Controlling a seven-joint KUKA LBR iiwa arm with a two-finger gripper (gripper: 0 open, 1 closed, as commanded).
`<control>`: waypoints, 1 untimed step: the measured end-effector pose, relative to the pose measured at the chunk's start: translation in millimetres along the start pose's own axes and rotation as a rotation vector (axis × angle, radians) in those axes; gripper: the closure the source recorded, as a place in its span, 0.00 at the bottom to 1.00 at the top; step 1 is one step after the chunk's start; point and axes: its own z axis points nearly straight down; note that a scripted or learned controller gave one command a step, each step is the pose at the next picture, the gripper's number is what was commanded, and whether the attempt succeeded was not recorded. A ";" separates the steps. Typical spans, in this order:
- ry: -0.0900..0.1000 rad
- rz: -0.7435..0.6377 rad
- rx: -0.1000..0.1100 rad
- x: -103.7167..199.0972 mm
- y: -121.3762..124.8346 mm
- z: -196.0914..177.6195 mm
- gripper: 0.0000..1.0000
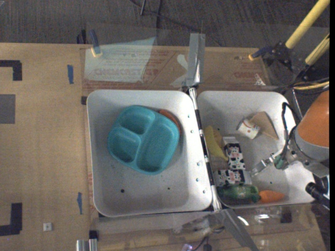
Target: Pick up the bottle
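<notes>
While above the right bin (230,101), the pincer (263,165) hangs low.

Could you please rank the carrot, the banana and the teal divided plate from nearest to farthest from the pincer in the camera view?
From the pincer, in the right bin:
1. Carrot, right bin's front edge, just below it.
2. Banana, by the right bin's left wall.
3. Teal divided plate, in the left bin.
</notes>
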 end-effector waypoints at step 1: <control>0.006 0.183 0.007 -20.6 -24.9 -11.7 0.00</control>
